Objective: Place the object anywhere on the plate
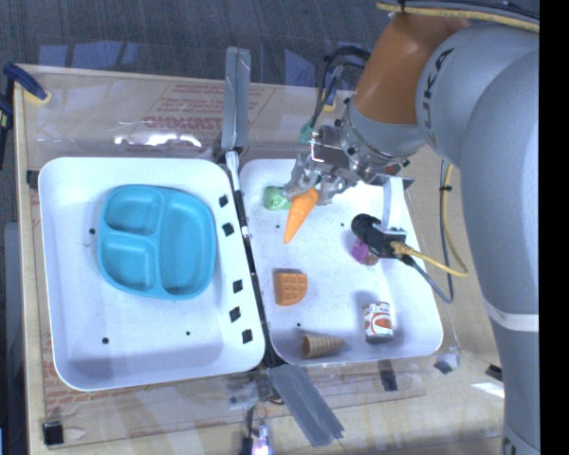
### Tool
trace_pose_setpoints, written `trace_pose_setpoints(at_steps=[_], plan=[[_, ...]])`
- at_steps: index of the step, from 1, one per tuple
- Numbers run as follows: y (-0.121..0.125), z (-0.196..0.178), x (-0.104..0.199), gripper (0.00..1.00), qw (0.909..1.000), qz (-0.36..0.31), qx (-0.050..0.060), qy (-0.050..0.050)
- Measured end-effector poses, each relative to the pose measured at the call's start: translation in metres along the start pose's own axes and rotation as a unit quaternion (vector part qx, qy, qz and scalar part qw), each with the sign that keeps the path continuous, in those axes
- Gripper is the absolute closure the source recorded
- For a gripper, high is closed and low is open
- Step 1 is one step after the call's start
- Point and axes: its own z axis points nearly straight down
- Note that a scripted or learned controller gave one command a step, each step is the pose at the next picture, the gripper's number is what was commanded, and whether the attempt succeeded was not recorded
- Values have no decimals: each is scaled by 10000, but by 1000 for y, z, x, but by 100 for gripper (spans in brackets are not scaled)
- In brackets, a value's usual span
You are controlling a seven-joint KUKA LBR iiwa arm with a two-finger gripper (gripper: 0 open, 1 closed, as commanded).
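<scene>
We see the pincer (313, 180) pinching the top of the toy carrot (298, 215) over the right bin (412, 282). The blue divided plate (157, 241) lies in the left bin (62, 282).

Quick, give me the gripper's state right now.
Gripper: shut on the carrot, gripping its top end above the right bin.
</scene>
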Motion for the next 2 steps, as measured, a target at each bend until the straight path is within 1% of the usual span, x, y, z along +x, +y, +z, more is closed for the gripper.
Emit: trace_pose_setpoints(at_steps=[1,2], plan=[[-4,68,75,100,9998,-203,15,-14],[-4,68,74,0,9998,-201,11,-13]])
